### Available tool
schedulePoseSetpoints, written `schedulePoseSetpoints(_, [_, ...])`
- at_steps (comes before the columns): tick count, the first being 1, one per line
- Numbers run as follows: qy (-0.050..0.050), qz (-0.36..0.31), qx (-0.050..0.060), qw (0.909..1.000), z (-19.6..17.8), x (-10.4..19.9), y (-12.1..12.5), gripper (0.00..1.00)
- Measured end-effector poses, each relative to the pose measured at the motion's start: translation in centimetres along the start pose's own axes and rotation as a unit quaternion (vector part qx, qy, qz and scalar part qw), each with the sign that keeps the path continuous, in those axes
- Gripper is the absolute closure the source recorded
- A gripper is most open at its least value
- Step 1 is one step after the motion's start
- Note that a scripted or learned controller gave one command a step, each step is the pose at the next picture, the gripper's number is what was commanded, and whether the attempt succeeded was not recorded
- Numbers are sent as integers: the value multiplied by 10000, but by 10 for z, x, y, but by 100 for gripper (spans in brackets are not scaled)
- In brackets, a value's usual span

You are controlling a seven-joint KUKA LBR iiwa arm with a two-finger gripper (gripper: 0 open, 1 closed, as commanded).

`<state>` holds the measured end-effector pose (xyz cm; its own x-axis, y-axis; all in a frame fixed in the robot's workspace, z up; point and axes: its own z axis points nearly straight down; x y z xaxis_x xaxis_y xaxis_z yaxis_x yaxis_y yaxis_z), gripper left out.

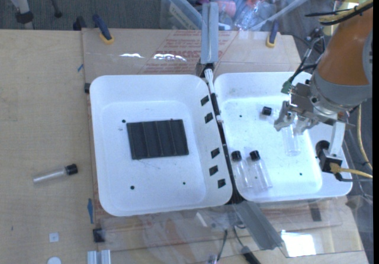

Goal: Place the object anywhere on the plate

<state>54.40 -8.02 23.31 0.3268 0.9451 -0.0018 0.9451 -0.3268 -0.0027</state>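
the gripper [294,122] hangs over the right bin [308,181], and a clear vial [292,140] shows below its fingers [283,122], upright, its top seemingly pinched between them. so i judge the gripper clenched on that vial, though the glass is faint against the white floor and the grip cannot be read with full certainty.

taking the black plate [158,138] as the landmark: the held vial is well to the right of it, across the divider [213,132] that joins the two bins. the plate lies flat on the floor of the left bin [106,156], ribbed and dark. two more black-capped vials [253,169] lie side by side in the right bin, between the plate and the gripper and a little nearer the camera. a small black cap [266,111] sits further right of the plate, just beside the gripper. another vial [54,173] lies on the bench well to the left of the plate, outside both bins.

the step in hand looks like the carry. to do it well, lift high enough that the vial's bottom clears the divider, move left smoothly so the slim glass does not swing or slip, and stop over the plate's middle. lower until the vial is nearly touching before letting go; a round vial may roll, so laying it along the ribs should help.
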Motion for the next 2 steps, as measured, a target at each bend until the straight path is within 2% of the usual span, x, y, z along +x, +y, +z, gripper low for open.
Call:
schedulePoseSetpoints(1, [3, 1103, 25, 9939, 50, 87, -23, 100])
schedulePoseSetpoints(2, [3, 1725, -3, 9850, 29, 180, -14, 100])
